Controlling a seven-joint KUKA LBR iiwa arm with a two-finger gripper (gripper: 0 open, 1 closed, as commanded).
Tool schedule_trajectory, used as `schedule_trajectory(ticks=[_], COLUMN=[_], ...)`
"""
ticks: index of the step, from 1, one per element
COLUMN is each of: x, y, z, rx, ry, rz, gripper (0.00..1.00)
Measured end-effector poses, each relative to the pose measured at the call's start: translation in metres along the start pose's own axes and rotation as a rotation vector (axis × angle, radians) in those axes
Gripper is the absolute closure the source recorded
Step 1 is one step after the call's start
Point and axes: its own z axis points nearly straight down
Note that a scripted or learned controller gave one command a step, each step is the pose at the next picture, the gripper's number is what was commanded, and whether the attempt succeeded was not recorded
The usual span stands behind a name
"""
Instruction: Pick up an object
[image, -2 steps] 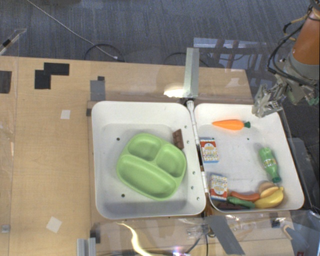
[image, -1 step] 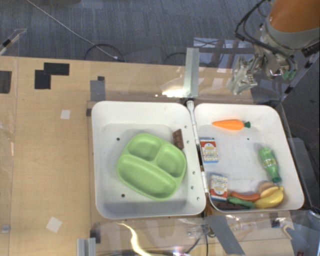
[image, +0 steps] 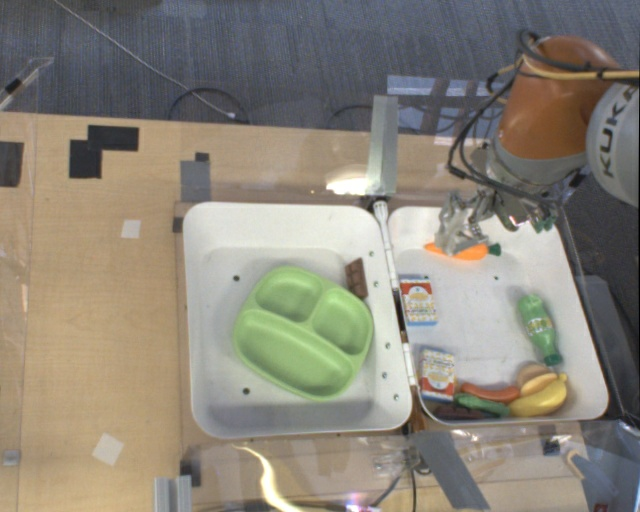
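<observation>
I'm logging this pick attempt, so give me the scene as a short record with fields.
left bin: green divided plate, brown bar by divider
right bin: orange carrot, two small cartons, green bottle, banana, red pepper
gripper: over the carrot at the bin's far edge
grasp: cannot tell

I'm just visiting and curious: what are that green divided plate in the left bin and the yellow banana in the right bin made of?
The green three-compartment plate looks like moulded plastic: one even colour, soft rounded ridges, a dull sheen. The yellow banana is probably a plastic toy, with a smooth, uniformly bright skin and no spots, though real fruit can't be ruled out from this view. Both shallow white bins also look like smooth plastic.
</observation>
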Motion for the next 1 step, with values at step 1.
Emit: schedule_trajectory(ticks=[1], x=[0.0285], y=[-0.0811], z=[0.0058], rx=[0.010], ry=[-0.009], rz=[-0.203], gripper=[1.00])
